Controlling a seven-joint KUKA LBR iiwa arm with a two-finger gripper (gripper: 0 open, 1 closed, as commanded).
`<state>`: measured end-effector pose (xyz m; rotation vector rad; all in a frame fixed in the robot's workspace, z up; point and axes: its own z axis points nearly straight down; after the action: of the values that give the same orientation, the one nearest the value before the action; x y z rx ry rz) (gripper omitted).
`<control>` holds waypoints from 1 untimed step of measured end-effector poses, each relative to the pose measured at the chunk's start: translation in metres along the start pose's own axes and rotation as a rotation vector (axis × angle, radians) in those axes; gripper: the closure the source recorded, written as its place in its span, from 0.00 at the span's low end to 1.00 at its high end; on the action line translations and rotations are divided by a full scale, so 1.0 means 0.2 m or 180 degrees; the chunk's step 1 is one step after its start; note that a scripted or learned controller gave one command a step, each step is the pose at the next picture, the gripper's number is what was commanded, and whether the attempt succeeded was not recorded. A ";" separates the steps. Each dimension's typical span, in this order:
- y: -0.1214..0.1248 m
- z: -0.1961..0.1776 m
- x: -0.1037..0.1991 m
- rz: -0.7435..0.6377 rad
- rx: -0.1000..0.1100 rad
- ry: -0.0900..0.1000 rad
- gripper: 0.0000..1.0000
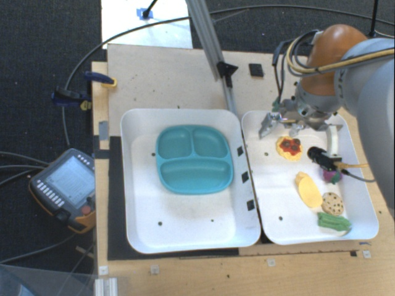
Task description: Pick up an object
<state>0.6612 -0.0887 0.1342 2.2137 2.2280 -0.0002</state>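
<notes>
From my end nothing has been picked up yet. The arm point(364, 73) reaches in from the right and puts the hand point(281, 128) low over the back of the right bin point(278, 193). Its two fingers look spread apart with nothing between them. It sits just behind the round yellow toy with red topping point(289, 147), which I judge to be the likeliest target, though I can't tell whether a fingertip touches it. Everything that matters is left: close on something, lift it, and show it clear of the bin.

The other candidates lie toward the front right of that bin:
- a pale yellow piece point(308, 190)
- a speckled cookie point(332, 203) just beside it
- a green piece point(334, 222) at the front
- a small purple bit point(332, 176) further back

None is stacked on another, so each is open to a grasp from above.

Around the rig is dark carpeted floor point(43, 29) crossed by cables. The pale counter point(166, 79) carries both bins side by side. The left bin point(185, 224) holds a teal divided plate point(194, 159) lying flat. A slanted grey pole point(207, 29) crosses the back of the counter. A teach pendant point(65, 184) rests on the floor at the left, and a blue clamp point(99, 79) grips the counter's left edge
</notes>
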 end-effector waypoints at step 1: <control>0.01 0.24 0.00 -0.0004 -0.0023 -0.0006 0.00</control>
<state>0.6640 -0.0887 0.0872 2.2079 2.2246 0.0057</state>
